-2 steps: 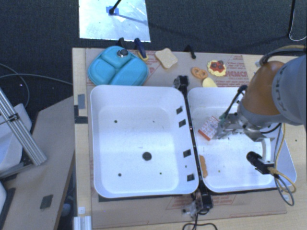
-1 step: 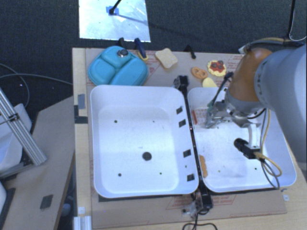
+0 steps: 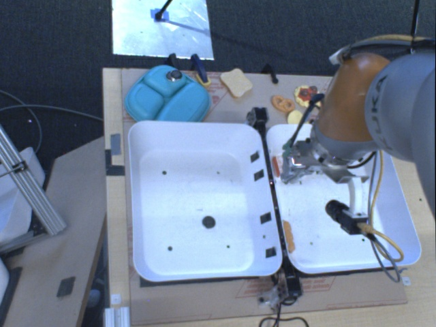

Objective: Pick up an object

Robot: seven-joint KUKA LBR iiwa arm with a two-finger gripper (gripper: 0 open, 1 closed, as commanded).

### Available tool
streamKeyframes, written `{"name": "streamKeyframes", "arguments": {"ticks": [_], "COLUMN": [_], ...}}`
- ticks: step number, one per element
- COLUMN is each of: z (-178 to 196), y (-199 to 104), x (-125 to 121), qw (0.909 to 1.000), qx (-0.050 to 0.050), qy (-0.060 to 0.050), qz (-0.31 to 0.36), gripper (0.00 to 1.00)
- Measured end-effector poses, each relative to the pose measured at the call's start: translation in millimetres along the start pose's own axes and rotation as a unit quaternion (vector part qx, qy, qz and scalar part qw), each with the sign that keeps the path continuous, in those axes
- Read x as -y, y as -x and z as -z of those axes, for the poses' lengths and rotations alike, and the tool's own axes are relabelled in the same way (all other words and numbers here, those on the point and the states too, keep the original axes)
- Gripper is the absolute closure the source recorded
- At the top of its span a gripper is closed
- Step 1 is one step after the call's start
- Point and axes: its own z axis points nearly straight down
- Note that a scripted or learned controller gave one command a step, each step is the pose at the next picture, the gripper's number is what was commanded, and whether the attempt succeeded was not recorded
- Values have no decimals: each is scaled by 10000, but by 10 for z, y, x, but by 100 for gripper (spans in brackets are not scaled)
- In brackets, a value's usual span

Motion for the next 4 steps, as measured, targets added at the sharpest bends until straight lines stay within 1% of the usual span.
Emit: {"name": "streamKeyframes", "arguments": {"ticks": [1, 2, 3, 4], "z": [-65, 1447, 2704, 1651], "y": [-433, -730, -408, -1057], "x": [511, 655, 657, 381], "qw": [10000, 10000, 10000, 10000], "qx": [6, -7, 10, 18], "qy": [-49, 57, 59, -69], "qz": [-16, -9, -41, -9], "gripper": [100, 100, 100, 100]}}
